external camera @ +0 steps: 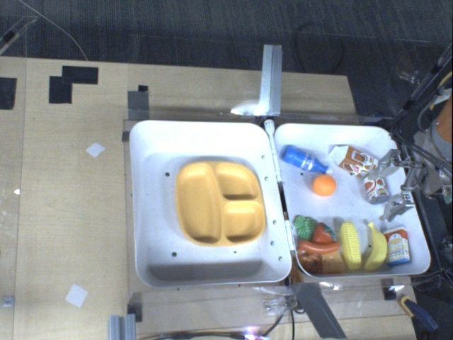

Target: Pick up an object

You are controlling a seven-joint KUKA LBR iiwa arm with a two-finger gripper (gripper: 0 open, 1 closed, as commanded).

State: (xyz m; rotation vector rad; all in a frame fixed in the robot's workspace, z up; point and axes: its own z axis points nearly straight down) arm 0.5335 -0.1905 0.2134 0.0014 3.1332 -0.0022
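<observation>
As seen—banana [377, 248] lengthwise near-far—

Claw [393, 184] at frame's right, fingers spread apart, pointing left, nothing between them.

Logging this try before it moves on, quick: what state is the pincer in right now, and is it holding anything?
Pincer: open, fingers spread above the right white bin, nothing between them.

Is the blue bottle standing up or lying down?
Lying down. The blue bottle rests on its side in the right bin, its length slanting across the floor.
</observation>
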